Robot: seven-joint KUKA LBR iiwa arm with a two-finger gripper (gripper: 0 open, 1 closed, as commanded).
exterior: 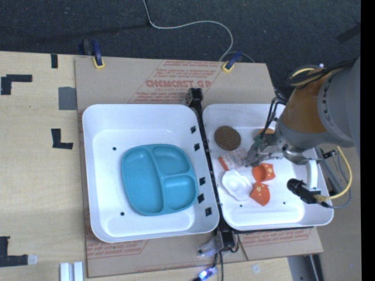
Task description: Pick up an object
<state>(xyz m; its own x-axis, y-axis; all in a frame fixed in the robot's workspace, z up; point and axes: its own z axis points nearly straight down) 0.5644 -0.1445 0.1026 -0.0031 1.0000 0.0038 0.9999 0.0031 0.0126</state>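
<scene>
The grey arm's two-finger gripper [256,154] hung low in the right white bin [293,218], beside a crinkled clear wrapper [233,158], likely positioned for grasping; jaw state couldn't be told.

arm [328,107]: cut off by the right edge; upper links out of frame
gripper [256,153]: small and dark against the clutter; finger state unreadable
right bin [281,218]: right wall and part of the floor hidden under the arm
clear wrapper [232,158]: partly under the gripper; print too small to read
white object [236,184]: shape vague (cup or lid, can't tell)
orange pieces [262,183]: blurred, kind unclear
cardboard lettering [179,84]: faint, mostly illegible
cable [193,25]: runs off the top edge
</scene>
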